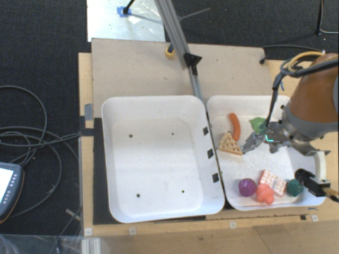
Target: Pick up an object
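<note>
Partly, perhaps, green object (258, 124) behind gripper (253, 142).

A wooden bench (159, 67) with a pale brown board on top stands on dark carpet (42, 36) that runs along the left and top of the view. Black cables (32, 142) loop over the carpet at the left, ending by a handheld screen unit (8, 187) at the lower left edge. Beyond the bench's far side lies a bright, reflective floor panel (124, 12) with a scrap of blue tape (125, 11). A grey metal pole (175, 28) slants across it down to the bench. More cable trails at the upper right (320, 9).
</note>
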Available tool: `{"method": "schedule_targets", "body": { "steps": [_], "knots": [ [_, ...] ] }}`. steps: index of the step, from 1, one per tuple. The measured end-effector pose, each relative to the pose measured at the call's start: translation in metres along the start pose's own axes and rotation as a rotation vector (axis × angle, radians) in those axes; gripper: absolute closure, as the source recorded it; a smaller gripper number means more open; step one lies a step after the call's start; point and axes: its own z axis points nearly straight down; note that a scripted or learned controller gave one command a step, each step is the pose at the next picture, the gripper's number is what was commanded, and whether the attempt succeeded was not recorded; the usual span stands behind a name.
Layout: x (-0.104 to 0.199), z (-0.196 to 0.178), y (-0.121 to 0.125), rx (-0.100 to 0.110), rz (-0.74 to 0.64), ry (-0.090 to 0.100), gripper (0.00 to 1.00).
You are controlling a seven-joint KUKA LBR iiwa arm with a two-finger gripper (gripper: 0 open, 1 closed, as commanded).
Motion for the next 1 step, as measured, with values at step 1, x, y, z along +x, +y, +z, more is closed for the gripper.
{"method": "schedule_targets", "body": {
  "steps": [1],
  "knots": [
    [0.0041,0.0476,-0.0087,0.005,0.001,0.001,0.00]
  ]
}}
